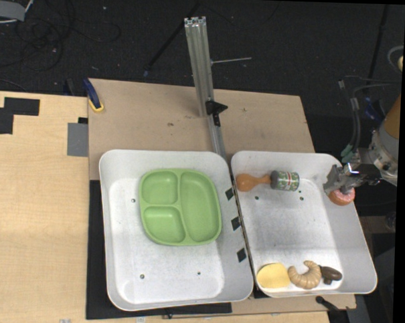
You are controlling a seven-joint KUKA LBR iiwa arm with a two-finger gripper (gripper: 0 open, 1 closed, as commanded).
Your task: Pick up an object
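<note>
A: Any writing legible? The small can (pixel 285 180) has a green band, but from here the label is too small to read.

B: Agreed, nothing readable. Bins: the left bin (pixel 118 254) holds a green divided plate (pixel 180 207), three compartments, nothing in them.

A: Right bin (pixel 307 229): can lying on its side near the far wall, an orange spoon-like piece (pixel 250 181) just beside it. Near corner: yellow round piece (pixel 273 276), tan curled toy (pixel 305 274), dark brown piece (pixel 331 273), close together.

B: Gripper (pixel 342 177)?

A: At the right bin's far right corner. A pinkish-red round object (pixel 341 196) sits directly under it at the rim. Whether the fingers pinch it, I cannot tell.
</note>
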